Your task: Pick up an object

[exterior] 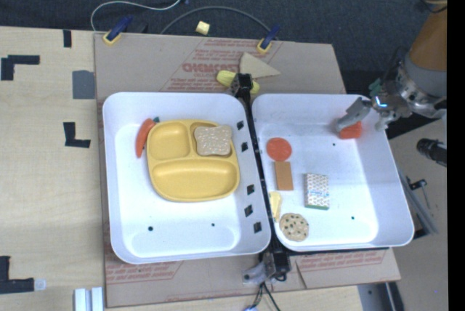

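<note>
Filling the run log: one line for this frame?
arm: over right bin far corner | gripper: at small red piece, grasp unclear | cookie, sponge: lying in right bin | yellow tray: left bin

You've got the hand (354, 120) over the right bin (378, 179), upper right area, with a small red-orange piece (351, 131) right at its tip. Can't tell if it's actually gripped. Same bin has a red disc (279, 149), cookie (293, 227) and sponge (317, 191). Left bin (123, 193) holds a yellow tray (190, 164).

Yellow tray (192, 182), perhaps bread (213, 141), left bin (116, 157).
</note>
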Tool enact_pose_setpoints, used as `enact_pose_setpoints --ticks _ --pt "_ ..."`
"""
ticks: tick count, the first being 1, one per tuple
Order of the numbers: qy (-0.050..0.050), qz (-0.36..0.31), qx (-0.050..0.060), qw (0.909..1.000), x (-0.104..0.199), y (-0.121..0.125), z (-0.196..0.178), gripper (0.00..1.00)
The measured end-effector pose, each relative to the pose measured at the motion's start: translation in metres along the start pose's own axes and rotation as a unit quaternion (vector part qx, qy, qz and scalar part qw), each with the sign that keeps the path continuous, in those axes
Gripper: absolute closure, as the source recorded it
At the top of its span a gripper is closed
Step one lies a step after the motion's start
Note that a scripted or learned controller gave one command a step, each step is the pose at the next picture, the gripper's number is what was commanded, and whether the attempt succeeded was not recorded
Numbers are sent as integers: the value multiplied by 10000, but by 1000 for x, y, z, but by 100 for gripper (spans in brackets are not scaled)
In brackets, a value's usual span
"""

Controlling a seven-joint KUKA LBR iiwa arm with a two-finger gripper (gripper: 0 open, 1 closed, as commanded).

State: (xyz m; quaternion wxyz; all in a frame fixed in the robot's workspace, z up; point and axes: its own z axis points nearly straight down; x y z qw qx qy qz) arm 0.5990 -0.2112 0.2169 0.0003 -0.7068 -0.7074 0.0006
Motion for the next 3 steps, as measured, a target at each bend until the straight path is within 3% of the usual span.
enact_pose_setpoints --ticks 1,2,3 --pt "21 -15 32 10000 -10 71 136 0" --pt "-8 -22 -20 10000 59 34 130 0" --pt "-11 -5 -36 10000 56 36 120 100"
